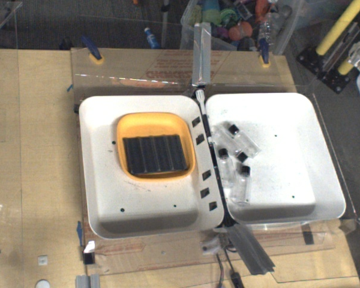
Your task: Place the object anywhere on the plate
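Two white bins seen from above. The far bin [99, 179], on the side away from the arm's entry, holds an orange plate [153, 120]. A dark ribbed block [155, 155] lies flat on the plate and covers most of its floor. By that layout the placement looks done for this piece.

The near bin [288, 155], on the arm's own side, holds a cluster of clear plastic pieces with black caps [234, 155], pressed close to the central divider [201, 138]. Whether the gripper is open or closed cannot be told.

Likely hazards if a clear piece is the next object:
- The pieces are transparent, bunched together and near the divider, so a grasp may close on nothing.
- Little bare plate is left, so a piece set on the ribbed block may slide off.
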You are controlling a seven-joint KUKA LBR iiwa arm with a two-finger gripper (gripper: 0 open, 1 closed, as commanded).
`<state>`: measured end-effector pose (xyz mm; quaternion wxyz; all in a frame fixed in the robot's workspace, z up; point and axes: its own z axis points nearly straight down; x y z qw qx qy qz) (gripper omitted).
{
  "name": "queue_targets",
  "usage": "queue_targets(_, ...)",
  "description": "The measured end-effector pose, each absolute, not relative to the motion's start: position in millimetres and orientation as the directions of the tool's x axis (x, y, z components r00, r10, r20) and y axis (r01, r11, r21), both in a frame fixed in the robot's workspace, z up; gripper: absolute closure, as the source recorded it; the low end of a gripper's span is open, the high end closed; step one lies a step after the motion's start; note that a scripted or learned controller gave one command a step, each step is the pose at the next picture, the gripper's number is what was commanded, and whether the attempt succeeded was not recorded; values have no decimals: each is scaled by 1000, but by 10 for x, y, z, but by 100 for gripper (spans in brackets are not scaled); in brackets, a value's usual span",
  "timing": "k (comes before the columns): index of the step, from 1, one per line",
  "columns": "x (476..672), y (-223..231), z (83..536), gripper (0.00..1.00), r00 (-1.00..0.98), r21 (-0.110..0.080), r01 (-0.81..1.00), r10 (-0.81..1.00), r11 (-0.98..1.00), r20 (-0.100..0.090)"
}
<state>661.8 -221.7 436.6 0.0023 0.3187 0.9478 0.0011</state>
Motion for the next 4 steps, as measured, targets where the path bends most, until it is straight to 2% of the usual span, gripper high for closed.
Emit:
queue_targets(1, 6614, -2207, 4368, 100, -852, 2, 524, 524, 852, -5)
queue_targets(2, 6581, -2204, 4370, 100, -851, 3, 525, 525, 851, -3)
queue_targets(3, 6601, -2217, 4367, 100, -976, 1, 216, 216, 976, -7)
queue_targets(4, 6619, -2218, 4371, 100, -986, -1, -164, -164, 986, -9)
